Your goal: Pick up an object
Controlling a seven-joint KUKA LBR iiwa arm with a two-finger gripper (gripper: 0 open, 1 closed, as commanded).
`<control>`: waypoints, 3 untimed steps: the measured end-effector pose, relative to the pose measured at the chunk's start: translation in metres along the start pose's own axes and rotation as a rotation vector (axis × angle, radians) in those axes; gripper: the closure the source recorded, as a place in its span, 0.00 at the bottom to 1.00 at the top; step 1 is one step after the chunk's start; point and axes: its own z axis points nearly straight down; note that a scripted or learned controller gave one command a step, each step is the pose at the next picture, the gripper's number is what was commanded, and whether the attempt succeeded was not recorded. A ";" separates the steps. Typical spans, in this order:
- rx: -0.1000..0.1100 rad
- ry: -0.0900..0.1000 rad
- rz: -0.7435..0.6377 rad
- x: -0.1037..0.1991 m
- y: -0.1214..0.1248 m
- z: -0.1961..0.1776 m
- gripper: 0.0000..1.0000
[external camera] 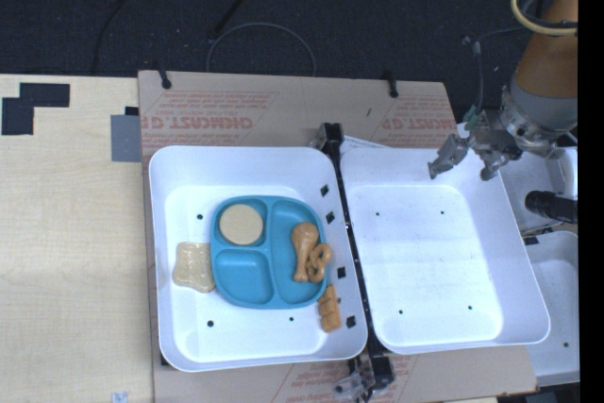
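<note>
We see the gripper (467, 161) hanging spread and bare over the right bin's (444, 321) far edge. The blue tray (253, 282) sits in the left bin (179, 203).

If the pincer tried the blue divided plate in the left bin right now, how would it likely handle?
The blue plate looks like rigid moulded plastic, so probably stiff and light. It carries a round tan piece and a pretzel-like piece, which would likely slide if it tilts. Its low, smooth rim may slip from the open pincer.
</note>
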 end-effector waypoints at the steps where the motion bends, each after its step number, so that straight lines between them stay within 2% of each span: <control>1: -0.012 -0.002 -0.002 0.000 0.002 -0.008 0.00; 2: -0.008 -0.001 -0.002 0.005 0.000 0.036 0.00; 3: -0.008 -0.001 -0.005 0.008 0.007 0.097 0.00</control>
